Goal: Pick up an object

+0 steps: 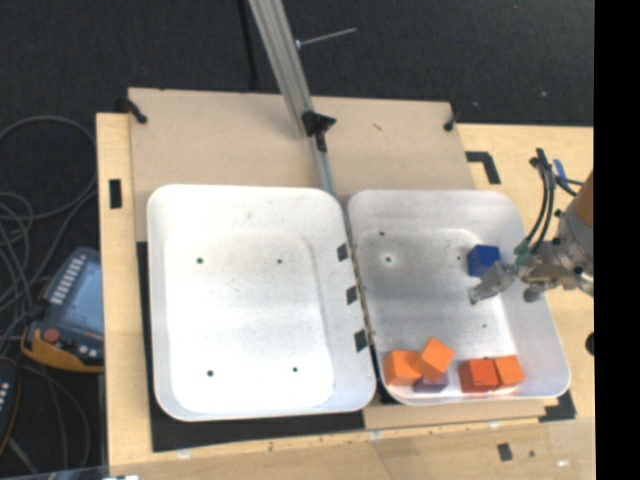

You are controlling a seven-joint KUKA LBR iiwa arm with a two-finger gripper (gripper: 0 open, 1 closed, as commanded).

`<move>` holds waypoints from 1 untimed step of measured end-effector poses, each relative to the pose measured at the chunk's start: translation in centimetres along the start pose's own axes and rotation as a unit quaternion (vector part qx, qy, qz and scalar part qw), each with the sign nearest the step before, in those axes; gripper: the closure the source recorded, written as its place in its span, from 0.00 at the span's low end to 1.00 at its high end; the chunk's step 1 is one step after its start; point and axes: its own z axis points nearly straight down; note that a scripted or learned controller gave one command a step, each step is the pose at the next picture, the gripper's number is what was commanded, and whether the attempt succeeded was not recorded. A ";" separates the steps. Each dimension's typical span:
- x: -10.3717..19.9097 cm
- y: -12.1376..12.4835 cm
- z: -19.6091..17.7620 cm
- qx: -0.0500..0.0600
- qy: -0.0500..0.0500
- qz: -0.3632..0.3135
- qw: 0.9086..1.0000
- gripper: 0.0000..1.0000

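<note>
In right bin (400, 213): blue block (483, 259) squarish, tilted, beside gripper (492, 286).

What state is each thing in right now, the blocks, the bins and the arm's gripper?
blue block: resting in the right bin, beside the gripper, not lifted
orange blocks: lying along the right bin's near edge
purple block: mostly hidden under an orange block
right bin: holds all the blocks
left bin: flat on the bench
gripper: low over the right bin
</note>
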 end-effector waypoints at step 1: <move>-0.1 0.1 -1.1 -0.002 -0.001 0.001 1.000 1.00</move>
